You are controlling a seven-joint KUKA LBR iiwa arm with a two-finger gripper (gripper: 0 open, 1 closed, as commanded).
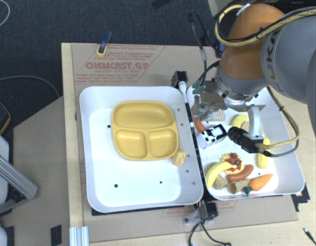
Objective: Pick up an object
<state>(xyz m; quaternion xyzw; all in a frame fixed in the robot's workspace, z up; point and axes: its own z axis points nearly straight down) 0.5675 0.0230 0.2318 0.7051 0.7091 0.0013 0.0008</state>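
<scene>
Currently the claw [209, 118] sits low over the upper left corner of the right bin [285, 118], close to the wall shared with the left bin [91, 137]. The wrist hardware covers its tip, so whether it is open, closed or gripping cannot be told.

Just below it lies a small black-and-white toy [215, 134], with an orange-red piece [198, 124] touching the bin wall beside it. Either is the nearest candidate for pickup. Both look like light, rigid plastic; judged from shape, a grip across the narrow width is advisable, since smooth plastic may slip from a shallow hold.

Further down the same bin is a cluster of toy food: a banana [214, 172], a sausage [238, 173], a carrot [260, 181] and a second yellow piece [262, 157] by the cable. These are crowded and touching, so a clean single grasp there is less likely.

The left bin holds a yellow divided plate [145, 128] and a small pale lump [179, 158] at its lower right corner. The plate is wide and flat, a poor fit for a two-finger grip except at the rim.

Both bins rest on the surface [76, 76].
</scene>
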